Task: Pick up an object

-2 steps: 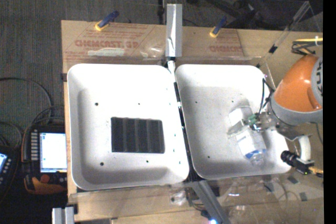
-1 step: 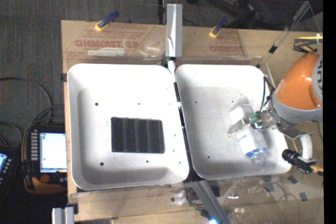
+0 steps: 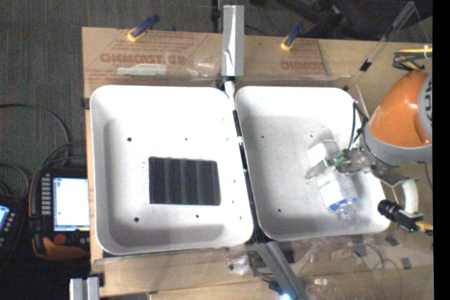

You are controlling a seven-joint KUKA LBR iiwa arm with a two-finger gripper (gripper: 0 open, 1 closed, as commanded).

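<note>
The left bin (image 3: 112, 116) holds 1 dark ribbed rectangular pad (image 3: 184, 181) lying flat near its middle, well apart from the arm. The right bin (image 3: 281, 109) holds a clear plastic bottle (image 3: 336, 190) lying on its side toward the bin's right wall, with a pale, whitish object (image 3: 321, 154) just beside its upper end. The gripper (image 3: 346, 159) sits low over these 2 items, at or near the bottle's upper end, under the orange-banded arm (image 3: 401, 119). Whether it is released or clenched cannot be told here. Judging by this, the pick is at the reach-and-grasp stage: nothing looks lifted, and the grasp and lift remain.
</note>
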